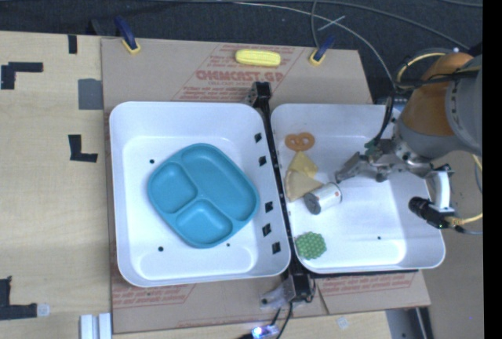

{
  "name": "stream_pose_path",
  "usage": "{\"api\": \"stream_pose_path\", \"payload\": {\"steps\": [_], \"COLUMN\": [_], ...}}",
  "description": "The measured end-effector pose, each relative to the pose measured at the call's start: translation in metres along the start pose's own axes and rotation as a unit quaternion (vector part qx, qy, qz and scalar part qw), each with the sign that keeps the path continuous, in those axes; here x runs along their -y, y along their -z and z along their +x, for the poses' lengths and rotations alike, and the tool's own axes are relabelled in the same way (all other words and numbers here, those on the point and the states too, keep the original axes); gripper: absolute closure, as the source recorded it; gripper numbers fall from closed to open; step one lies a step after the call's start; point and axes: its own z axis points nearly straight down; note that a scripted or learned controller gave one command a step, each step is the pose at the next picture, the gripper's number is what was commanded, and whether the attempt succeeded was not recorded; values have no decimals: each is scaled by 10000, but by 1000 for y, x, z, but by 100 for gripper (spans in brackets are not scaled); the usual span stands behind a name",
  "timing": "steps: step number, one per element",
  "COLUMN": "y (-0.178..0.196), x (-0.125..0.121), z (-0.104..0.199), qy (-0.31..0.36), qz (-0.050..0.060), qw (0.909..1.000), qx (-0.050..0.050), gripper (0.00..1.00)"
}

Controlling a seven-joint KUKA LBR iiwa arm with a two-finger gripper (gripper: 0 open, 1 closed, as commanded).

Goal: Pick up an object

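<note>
Claw (345,173): low at can's (323,197) two o'clock for a grasp; grip state cannot be told.

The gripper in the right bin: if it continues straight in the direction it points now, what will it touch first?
The gripper points toward the view's lower left. Most likely it meets the small grey and white cylinder first, lying just ahead, with the pale yellow wedge beside it. The gripper's height is unclear, so it might pass above.

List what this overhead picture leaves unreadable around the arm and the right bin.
- End effector: too small and blurred to tell finger state.
- Small cylinder: label too small to read.
- Arm: base cut off by the right edge.
- Green item: too blurred to identify.
</note>
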Motion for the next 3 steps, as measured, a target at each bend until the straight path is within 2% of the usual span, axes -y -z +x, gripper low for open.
{"api": "stream_pose_path", "payload": {"steps": [1,3], "y": [14,119], "x": [-1,-11], "z": [0,-12], "qy": [3,-5], "qz": [-15,-17], "qw": [10000,10000], "qx": [5,-3], "gripper": [100,100]}}
